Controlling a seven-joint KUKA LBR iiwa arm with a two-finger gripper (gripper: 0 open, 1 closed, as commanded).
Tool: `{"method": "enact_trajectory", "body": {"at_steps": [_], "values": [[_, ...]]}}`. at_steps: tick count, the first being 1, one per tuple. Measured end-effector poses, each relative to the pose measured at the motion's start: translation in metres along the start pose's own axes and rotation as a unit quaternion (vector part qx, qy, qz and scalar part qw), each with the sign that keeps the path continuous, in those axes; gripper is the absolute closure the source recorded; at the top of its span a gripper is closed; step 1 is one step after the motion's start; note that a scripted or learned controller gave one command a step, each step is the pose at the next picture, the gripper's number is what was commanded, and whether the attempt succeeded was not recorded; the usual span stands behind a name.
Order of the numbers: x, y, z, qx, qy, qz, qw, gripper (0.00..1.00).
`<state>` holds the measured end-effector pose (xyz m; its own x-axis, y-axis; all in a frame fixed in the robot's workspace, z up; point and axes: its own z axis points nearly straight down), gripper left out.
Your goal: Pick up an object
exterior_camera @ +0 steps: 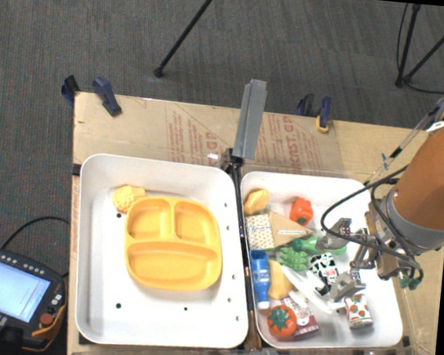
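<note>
From the overhead camera we've got the claw (344, 264) down low in the right bin (392, 328), and how its fingers are set we cannot tell: wrist and cables crowd the view. We see trouble coming from the crowding. This bin is packed, things touching and overlapping, so we judge a close could nip two items at once or catch only an edge and let it slip on the lift. The cow toy (324, 268) sits just beside the claw on its bin-centre side, close enough that we can't say whether they touch; nothing shows between the fingers, so we call nothing held. The small carton (358, 312) lies just toward the bin's near rim from the claw, and could be knocked as the fingers come in. Farther off, past the cow, lie the green toy (298, 253) and the blue bottle (259, 277); the tomato (281, 320) sits near the front corner, the orange pepper (301, 210) toward the back. Well away, in the left bin (85, 277), rests the yellow tray (174, 243), no part of this reach.
</note>
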<state>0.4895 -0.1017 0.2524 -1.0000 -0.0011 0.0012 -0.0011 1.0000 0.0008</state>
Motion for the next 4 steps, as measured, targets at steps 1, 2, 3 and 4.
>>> {"method": "enact_trajectory", "body": {"at_steps": [1,2,3,4], "values": [[-0.004,-0.007,0.153,0.001,-0.01,-0.011,0.9999,0.0],[-0.047,0.022,0.162,0.0,-0.005,-0.011,0.9999,0.0],[0.001,-0.002,0.161,0.0,-0.007,0.093,0.9957,0.0],[0.011,0.013,0.162,0.003,-0.006,0.075,0.9971,0.0]]}}
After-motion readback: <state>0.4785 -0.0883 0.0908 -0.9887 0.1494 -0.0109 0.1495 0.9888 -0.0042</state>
